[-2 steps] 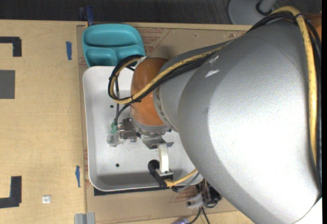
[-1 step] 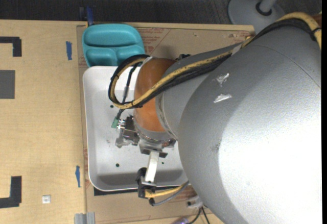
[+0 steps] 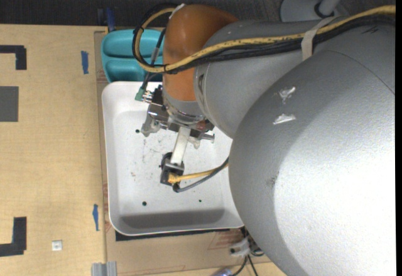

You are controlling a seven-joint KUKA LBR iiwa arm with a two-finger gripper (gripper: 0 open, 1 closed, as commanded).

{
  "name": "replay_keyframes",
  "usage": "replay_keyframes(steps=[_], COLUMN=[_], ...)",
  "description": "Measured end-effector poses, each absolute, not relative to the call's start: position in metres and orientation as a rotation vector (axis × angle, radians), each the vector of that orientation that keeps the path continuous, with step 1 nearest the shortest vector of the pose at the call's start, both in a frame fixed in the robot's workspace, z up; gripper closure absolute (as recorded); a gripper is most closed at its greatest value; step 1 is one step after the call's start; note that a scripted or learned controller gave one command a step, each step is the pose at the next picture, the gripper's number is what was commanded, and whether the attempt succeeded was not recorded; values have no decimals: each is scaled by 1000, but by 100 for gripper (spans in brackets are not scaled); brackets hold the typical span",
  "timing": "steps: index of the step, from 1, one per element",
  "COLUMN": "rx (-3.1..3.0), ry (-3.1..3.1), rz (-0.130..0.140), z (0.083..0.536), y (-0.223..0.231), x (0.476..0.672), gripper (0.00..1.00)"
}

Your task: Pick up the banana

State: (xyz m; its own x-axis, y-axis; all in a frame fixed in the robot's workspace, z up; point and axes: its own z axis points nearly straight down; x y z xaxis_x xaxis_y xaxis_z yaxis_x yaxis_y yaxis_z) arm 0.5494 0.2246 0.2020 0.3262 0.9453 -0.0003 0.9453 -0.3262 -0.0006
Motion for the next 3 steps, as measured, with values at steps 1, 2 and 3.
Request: replay_keyframes(steps=[1,2,3], rx=[-2565,-2518,-2468], ry=[-1811,-1878,-1941], rz=[5,1,5], z=[124,200,97], y=[184,110,164], x=[532,517,497], gripper=[0,0,0])
